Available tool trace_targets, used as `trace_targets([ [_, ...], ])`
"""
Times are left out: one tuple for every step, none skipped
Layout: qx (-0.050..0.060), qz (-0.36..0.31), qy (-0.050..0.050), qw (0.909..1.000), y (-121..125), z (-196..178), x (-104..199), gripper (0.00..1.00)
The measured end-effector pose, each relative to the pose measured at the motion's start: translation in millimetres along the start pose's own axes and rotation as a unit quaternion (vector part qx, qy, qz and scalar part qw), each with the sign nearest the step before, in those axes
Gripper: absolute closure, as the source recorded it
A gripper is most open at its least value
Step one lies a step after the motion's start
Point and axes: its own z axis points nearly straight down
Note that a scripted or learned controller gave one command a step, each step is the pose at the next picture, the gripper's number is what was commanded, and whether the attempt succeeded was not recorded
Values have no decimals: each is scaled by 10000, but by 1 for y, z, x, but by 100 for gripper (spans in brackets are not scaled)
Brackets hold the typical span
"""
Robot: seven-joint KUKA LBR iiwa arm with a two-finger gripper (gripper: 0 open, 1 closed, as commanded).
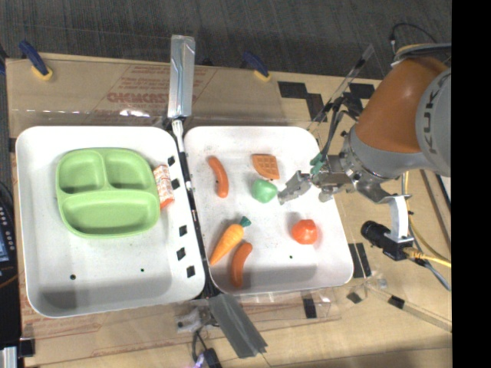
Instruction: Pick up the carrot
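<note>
The carrot (226, 241) is orange with a green top and lies at a slant in the front left part of the right bin (330, 261). Its green end points up and to the right. A red-brown sausage (240, 264) lies against its lower right side. My gripper (309, 191) hangs over the right half of that bin, up and to the right of the carrot and well apart from it. It is open, with nothing between its fingers. One fingertip (288, 192) is next to a green round toy (264, 191).
The right bin also holds a second sausage (219, 176), a waffle piece (265, 165) and a red tomato (304, 231). The left bin (38, 267) holds a green divided tray (107, 192) and a small orange-and-white tube (163, 185). A metal divider (181, 75) stands between the bins.
</note>
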Motion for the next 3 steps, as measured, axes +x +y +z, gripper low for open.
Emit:
trace_targets([
  [12, 296, 1, 9996, -21, 93, 52, 0],
  [-7, 255, 1, 9997, -28, 150, 79, 0],
  [-4, 234, -1, 9997, -28, 141, 79, 100],
])
